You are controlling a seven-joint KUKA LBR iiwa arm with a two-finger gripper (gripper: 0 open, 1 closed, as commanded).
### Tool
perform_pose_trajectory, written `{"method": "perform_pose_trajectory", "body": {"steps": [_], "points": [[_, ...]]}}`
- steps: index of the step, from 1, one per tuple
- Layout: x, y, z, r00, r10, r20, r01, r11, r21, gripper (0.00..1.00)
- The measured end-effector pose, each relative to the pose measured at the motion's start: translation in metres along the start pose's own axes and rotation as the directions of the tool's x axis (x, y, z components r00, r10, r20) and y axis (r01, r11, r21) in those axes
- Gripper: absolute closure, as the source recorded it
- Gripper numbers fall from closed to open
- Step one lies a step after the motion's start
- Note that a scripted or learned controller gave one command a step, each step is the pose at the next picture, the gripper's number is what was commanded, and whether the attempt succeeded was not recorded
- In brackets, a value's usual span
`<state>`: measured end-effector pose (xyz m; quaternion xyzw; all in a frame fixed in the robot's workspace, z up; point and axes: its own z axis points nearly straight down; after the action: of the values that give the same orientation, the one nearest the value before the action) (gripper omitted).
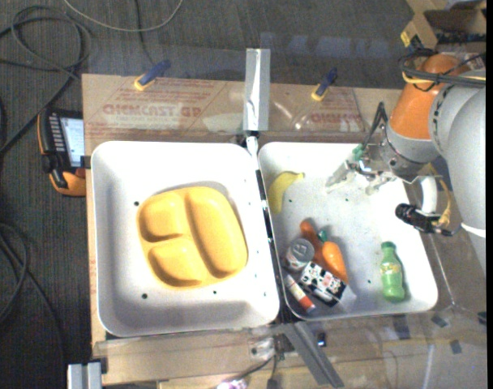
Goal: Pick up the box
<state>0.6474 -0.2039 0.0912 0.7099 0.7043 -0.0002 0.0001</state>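
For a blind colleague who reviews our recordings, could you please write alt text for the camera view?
A grey and orange robot arm reaches from the right, its gripper over the upper part of the right bin, away from the small patterned box near that bin's front edge. Beside the box lie a carrot, a green bottle and a can; the left bin holds a yellow divided tray.

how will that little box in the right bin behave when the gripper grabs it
The box looks small and flat-sided, so probably stiff and light. It lies tilted among the carrot and can, near the bin's front wall, so it may slide or jam rather than roll.
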Motion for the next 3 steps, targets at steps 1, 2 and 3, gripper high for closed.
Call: {"method": "perform_pose_trajectory", "body": {"steps": [1,2,3], "points": [[0.0006,0.0008,-0.0102,1.0,-0.001,0.002,0.001,1.0,-0.001,1.0],[0.0005,0.0007,-0.0102,1.0,-0.001,0.002,0.001,1.0,-0.001,0.0],[0.0014,0.0011,-0.0194,1.0,-0.002,0.002,0.002,1.0,-0.001,1.0]]}}
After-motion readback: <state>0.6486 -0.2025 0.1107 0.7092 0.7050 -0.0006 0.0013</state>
